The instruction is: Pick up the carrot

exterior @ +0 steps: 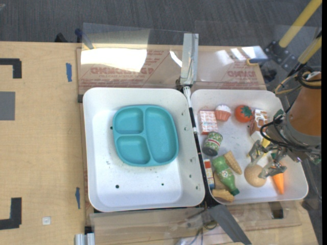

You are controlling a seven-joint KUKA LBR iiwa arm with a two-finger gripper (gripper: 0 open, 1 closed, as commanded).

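You had the carrot [278,182] lying at about five o'clock in the right bin [299,194], down by the near rim, its orange body pointing toward you and nothing lifting it off the floor. Right beside it, at its nine o'clock, sat a tan round potato-like piece [255,175], and further left along the near edge were a green bottle [226,174], a corn cob [233,162] and a bread-coloured piece [223,195]. Your gripper [273,163] was hanging just above the carrot's top end, at roughly its twelve o'clock, with the metal fingertips [266,172] down near the potato and the carrot; whether the claw was wide or narrow, I couldn't tell from this angle, and I saw nothing between the fingers. So I'd judge the approach as done and the grasp and lift both left to do. Moving back through the bin, you had a green can [212,143] near the middle, then a red-and-white carton [207,120], a cupcake [223,112] and a tomato [243,113] up around eleven to twelve o'clock. Over at nine o'clock, the left bin [97,137] held a teal divided plate [145,135]. The arm's orange band [308,111] loomed at three o'clock.
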